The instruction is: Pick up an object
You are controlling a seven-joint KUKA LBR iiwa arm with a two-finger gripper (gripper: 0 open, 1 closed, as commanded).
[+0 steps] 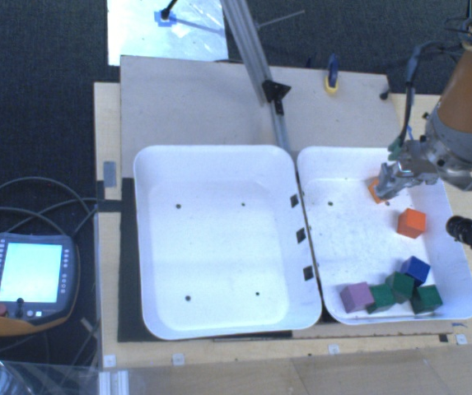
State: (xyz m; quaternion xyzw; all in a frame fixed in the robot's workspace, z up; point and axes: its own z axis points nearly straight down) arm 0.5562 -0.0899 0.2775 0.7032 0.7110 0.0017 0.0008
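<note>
Tilting orange block (diamond-wise)

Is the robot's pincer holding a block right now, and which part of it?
It cannot be told. The pincer is low over an orange block in the right bin, mostly covering it, so any hold is hidden.

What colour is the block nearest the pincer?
Orange; the block beside the pincer shows in the camera view.

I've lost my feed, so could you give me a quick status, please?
Gripper low in right bin, over orange block. Grip unconfirmed. Second orange block close by.
</note>
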